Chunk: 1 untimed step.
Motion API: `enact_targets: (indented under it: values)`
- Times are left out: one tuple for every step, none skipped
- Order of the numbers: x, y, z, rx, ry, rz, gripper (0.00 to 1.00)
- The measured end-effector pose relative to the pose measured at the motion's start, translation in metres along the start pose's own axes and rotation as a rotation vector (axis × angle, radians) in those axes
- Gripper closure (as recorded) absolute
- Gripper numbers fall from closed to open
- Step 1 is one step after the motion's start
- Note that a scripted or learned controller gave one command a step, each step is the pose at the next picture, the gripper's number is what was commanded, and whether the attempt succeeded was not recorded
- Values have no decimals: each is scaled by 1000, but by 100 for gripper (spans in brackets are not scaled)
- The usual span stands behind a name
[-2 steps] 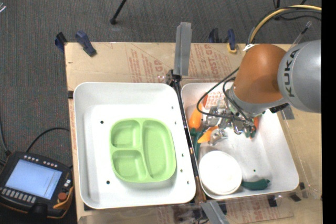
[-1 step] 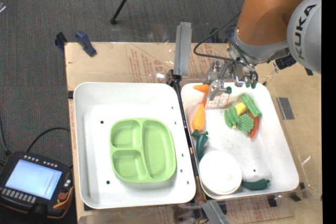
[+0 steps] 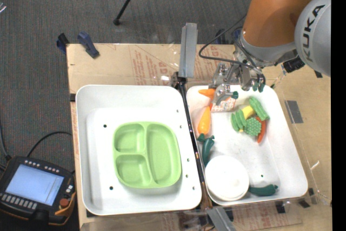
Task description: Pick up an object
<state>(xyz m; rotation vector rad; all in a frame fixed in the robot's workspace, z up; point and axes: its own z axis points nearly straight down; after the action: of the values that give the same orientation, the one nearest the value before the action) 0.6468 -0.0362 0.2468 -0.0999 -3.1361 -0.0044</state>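
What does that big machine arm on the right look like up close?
The arm has a rounded orange section joined to grey casing printed with black letters "KUKA". Below sits a small metal tool with thin black cables looping around it.

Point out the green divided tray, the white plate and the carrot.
Green tray (image 3: 147, 155): camera view, on the divider where its three compartments meet.
White plate (image 3: 227, 177): camera view, on the middle of its face.
Carrot (image 3: 204, 120): camera view, on the middle of its orange body.
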Motion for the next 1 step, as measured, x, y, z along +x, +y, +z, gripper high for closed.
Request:
enact_targets:
  values:
    - [-1, 1, -6, -1, 2, -2, 100]
